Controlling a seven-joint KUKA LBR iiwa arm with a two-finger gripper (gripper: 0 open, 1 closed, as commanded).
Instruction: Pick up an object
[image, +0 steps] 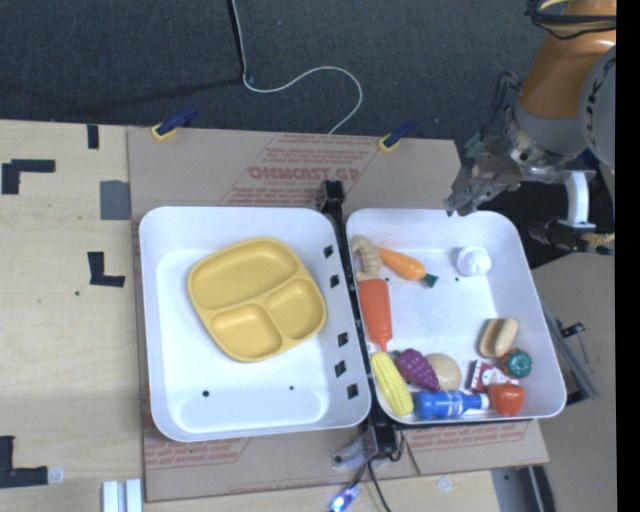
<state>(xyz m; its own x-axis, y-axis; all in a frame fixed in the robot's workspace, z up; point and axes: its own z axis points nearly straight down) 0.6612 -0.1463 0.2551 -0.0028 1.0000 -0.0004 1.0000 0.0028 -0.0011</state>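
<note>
So, near edge of right bin (530, 290): one corn cob (391, 383), one blue bottle (447, 404), one purple grape bunch (417, 368), one tomato (508, 398). Farther: one orange sausage (376, 310), one carrot (404, 264), one white cap (472, 261). Left bin (165, 300): one yellow tray (257, 297). Tool (470, 195) hovers over the right bin's far rim, holding nothing; open or closed, can't tell.

I count two white bins (160, 300), one yellow divided plate (257, 298), one carrot (403, 264), one corn cob (390, 382), one blue bottle (447, 405) and one bread roll (497, 337).
</note>
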